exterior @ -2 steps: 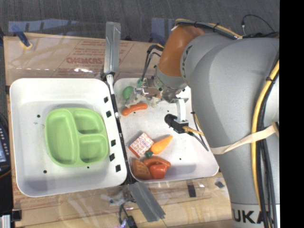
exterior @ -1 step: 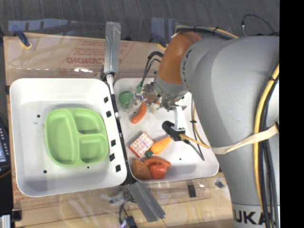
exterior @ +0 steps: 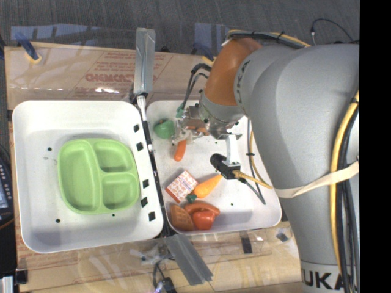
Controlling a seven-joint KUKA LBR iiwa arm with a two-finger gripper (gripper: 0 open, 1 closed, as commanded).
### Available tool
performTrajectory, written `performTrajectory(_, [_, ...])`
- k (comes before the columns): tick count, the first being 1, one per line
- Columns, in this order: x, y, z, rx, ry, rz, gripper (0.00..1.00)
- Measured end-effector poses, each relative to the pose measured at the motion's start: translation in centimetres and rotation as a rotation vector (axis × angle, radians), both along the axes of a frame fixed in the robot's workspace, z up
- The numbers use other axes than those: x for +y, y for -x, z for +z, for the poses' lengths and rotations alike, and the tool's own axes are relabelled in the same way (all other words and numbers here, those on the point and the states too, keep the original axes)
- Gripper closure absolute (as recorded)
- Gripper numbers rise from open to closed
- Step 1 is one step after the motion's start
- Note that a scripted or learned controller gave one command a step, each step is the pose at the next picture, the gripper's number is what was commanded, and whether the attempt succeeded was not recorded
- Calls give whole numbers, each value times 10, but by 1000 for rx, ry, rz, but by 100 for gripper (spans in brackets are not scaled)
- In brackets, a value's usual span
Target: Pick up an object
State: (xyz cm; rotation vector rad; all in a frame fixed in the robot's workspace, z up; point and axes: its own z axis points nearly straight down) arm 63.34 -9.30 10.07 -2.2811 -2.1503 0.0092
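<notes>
Nearest, at the front edge of the right bin (exterior: 256,220), a red pepper-like toy (exterior: 204,215) lies touching a brown bread-like piece (exterior: 179,217). Just behind them a carrot (exterior: 209,185) points toward a checkered box (exterior: 181,186), the two nearly touching. Across the divider, the left bin (exterior: 27,163) bears a green sectioned plate (exterior: 98,176).

Farther back in the right bin, a small orange piece (exterior: 179,151) lies tilted on the white floor, directly beneath the gripper (exterior: 184,132), with a green object (exterior: 163,129) just beside it near the bin's back-left corner. The orange piece looks like the thing being gone after. Whether the gripper is released or clenched cannot be told from this slant, and the piece cannot be called grasped.

To do this step well, I judge the arm should centre over the piece's narrow width, squeeze across it rather than along it, and keep clear of the green object and the bin wall. A straight, slow lift would show at once whether the piece comes up. The smooth bin floor could let it skid aside if one side touches first.

Beyond the bins, a brown board (exterior: 91,72) under clear sheeting covers the bench, a grey metal bar (exterior: 145,57) rises from between the bins, and dark grey carpet (exterior: 91,2) fills the far room.
</notes>
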Motion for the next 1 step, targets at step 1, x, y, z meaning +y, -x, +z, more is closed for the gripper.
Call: performTrajectory(1, [49, 39, 92, -8, 0, 116, 100])
